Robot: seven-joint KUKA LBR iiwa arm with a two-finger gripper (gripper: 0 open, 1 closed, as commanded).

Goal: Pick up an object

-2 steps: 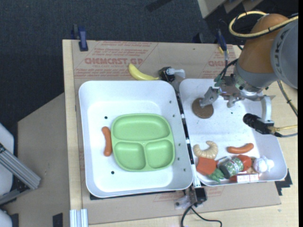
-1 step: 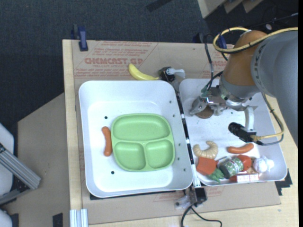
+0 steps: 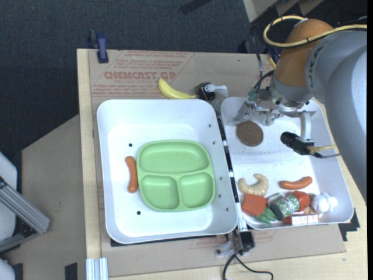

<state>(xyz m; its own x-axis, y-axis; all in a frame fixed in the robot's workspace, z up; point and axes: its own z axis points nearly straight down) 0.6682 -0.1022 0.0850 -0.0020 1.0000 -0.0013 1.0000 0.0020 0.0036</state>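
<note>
Nearest: toy food heaped in my right bin's (image 3: 344, 197) front corner, a sausage (image 3: 295, 184) and a curled pastry (image 3: 254, 184) behind. Farther, the brown cookie (image 3: 250, 133) lies flat just below my hand (image 3: 260, 111); spread or pressed together, I cannot tell. Risk: flat disc slips; bin wall crowds it. Left bin: green tray (image 3: 175, 174).

Two white bins (image 3: 111, 156), one green divided tray (image 3: 175, 174), two sausages (image 3: 132, 174), one banana (image 3: 173, 91), one brown disc (image 3: 250, 133).
</note>
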